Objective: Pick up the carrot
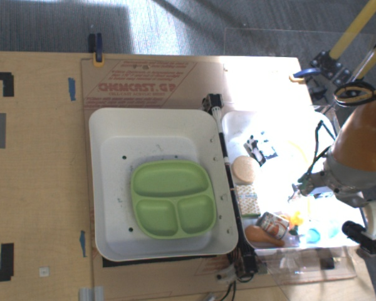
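Wooden bench (37, 187) bears two white bins: left bin (106, 168), right bin (238, 123), side by side.

Divided plate (173, 198) set in left bin (106, 168). Carrot (262, 235) laid at near edge of right bin (233, 125), can (273, 224) touching behind.

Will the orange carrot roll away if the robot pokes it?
Maybe a little. The carrot looks rounded and smooth, so a sideways poke might roll it. It lies in the near corner of the right bin, beside a small can, so it probably would not go far. It looks stiff, not floppy.
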Controlling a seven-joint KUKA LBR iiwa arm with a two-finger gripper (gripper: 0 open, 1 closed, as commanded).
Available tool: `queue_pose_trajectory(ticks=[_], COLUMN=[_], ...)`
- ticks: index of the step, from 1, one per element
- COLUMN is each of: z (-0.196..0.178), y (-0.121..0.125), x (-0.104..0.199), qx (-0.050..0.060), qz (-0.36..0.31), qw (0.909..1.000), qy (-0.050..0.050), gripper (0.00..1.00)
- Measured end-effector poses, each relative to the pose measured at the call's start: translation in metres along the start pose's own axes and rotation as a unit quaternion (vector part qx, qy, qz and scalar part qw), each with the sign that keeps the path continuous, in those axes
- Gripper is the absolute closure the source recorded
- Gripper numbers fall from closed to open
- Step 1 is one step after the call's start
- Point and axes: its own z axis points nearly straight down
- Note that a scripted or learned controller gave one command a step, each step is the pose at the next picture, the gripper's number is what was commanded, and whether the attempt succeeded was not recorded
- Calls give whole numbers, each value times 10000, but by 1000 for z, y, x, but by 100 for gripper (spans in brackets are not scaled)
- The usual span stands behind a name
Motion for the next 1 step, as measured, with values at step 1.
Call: queue_pose_trajectory(ticks=[1], z=[-13], y=[-4], x=[-31], qx=[13], qz=[762], qw=[9971], qy=[-2], gripper=[100])
